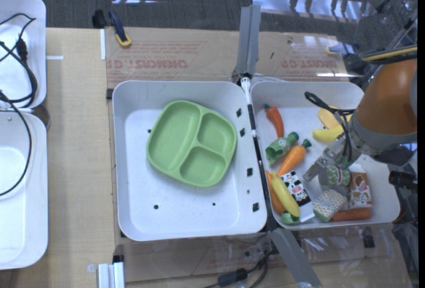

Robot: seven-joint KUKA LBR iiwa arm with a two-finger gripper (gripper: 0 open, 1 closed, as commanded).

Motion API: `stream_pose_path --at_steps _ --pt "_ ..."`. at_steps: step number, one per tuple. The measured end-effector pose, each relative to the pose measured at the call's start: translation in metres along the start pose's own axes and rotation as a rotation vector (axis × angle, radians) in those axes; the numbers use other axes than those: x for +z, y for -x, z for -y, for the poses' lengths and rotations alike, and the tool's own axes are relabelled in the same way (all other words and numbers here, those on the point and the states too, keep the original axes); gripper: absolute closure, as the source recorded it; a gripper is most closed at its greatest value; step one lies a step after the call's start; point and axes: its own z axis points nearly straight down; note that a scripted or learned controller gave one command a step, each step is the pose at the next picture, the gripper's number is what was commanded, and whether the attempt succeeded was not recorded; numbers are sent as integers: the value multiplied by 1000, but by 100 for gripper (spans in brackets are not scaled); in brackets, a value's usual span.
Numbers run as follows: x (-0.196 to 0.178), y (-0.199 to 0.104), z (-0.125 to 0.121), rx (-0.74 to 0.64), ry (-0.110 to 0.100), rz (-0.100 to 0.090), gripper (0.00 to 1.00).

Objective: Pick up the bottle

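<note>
While the grey arm with its orange band (pixel 392 97) leans in from the right over the right-hand shallow white bin (pixel 292 89), its two-finger gripper (pixel 323 171) hangs low above the clutter in that bin's middle-right part; whether its fingers are spread or closed I cannot tell, and nothing can be seen between them. The small green plastic bottle (pixel 281 146) lies on its side near the bin's left-centre, well apart from the gripper and just beside the orange toy carrot (pixel 293 158), which slants down to the left. An orange-red toy pepper (pixel 275 121) lies above the bottle, near the dividing wall. A yellow toy banana (pixel 285 195) lies along the lower left of this bin, touching a black-and-white patterned card (pixel 296 190). Below the gripper sit a round greenish tin (pixel 337 176), a pale green chequered block (pixel 328 205), a reddish printed packet (pixel 360 190) and a long orange stick-shaped toy (pixel 350 214). A second yellow banana-like piece (pixel 329 126) lies at the upper right, partly under the arm. In the left-hand shallow white bin (pixel 133 200) a light green three-part plastic plate (pixel 192 143) rests flat, near the middle
</note>
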Motion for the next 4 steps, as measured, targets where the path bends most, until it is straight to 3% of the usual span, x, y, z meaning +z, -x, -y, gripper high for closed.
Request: stream_pose_path --at_steps 1,2,3,4 --pt "-9 1 0 4 2 2 100" --pt "-9 1 0 3 2 2 0" --pt "-1 -18 -5 -313 1 3 0" --pt "-1 46 -14 -327 2 3 0"
